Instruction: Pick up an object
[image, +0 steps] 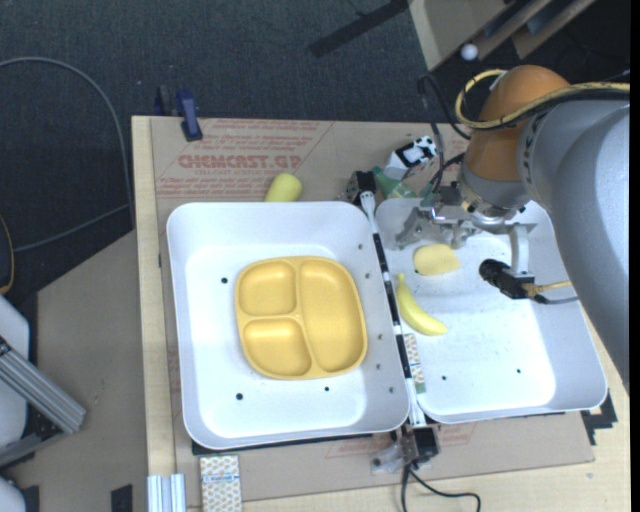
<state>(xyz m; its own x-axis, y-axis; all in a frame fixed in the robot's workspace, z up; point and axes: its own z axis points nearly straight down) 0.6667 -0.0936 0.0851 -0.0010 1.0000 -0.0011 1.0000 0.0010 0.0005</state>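
Item: 1 pale yellow object, upper left of right bin, long axis roughly left-right across frame. End effector directly above it in frame, very close; grip state cannot be told. Banana lies lower left.

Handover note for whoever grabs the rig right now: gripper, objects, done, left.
Gripper: low over the far end of the right bin, just above the pale yellow round piece. I can't tell from this view whether it is open or shut, and nothing is visibly held.
Objects: banana lies in the right bin against the divider, near side of the round piece. Yellow divided plate sits in the left bin. A small yellow item lies on the board beyond the left bin.
Done: no pick confirmed.
Left: grasp and lift one object, most likely the round piece.
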